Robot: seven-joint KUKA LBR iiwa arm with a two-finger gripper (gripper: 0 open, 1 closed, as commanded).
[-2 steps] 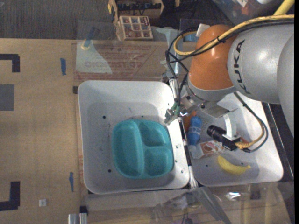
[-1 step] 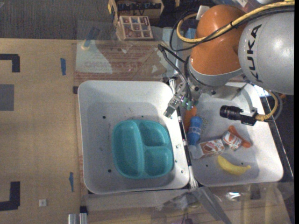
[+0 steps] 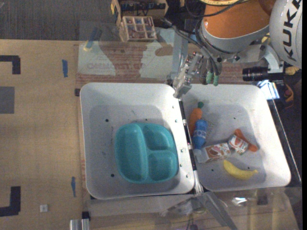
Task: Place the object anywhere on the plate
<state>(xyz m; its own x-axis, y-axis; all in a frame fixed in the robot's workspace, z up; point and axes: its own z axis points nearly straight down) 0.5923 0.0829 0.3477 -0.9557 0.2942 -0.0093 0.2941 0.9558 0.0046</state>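
A teal divided plate lies in the left bin. The right bin holds an orange carrot, a blue bottle, a brown and white packet with an orange end, and a yellow banana. My gripper hangs above the far edge where the two bins meet, just behind the carrot. Nothing shows between its fingers.
A small wooden crate and a cardboard box stand behind the bins. A clear sheet covers the bench behind the left bin. The arm's orange band looms over the right bin's far side.
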